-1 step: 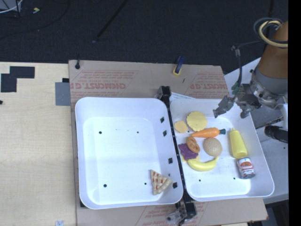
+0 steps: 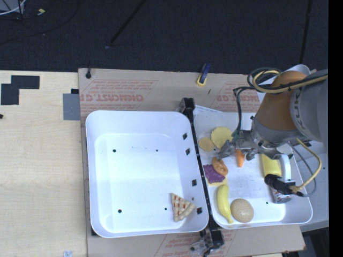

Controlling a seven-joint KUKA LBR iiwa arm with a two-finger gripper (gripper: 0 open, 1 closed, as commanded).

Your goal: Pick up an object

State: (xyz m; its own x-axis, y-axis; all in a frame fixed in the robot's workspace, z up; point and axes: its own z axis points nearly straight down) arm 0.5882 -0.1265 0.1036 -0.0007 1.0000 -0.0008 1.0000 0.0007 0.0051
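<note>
Gripper (image 2: 239, 153) over right bin (image 2: 300, 214), finger state unclear; cardboard (image 2: 134, 90) with mirrored red lettering, possibly "CHMCHST".

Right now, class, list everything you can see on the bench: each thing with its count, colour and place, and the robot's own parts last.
Left bin: 1, white, left half of the bench.
Right bin: 1, white, beside the left bin.
Waffle wedge: 1, tan, near right corner of the left bin.
Banana: 1, yellow, near edge of the right bin.
Egg-shaped thing: 1, beige, beside the banana.
Purple piece: 1, purple, right bin's left side.
Yellow discs: 2, yellow, far left of the right bin.
Yellow block: 1, yellow, right part of the right bin.
Arm: 1, grey and orange, over the right bin.
Gripper: 1, dark, above the right bin's middle.
</note>
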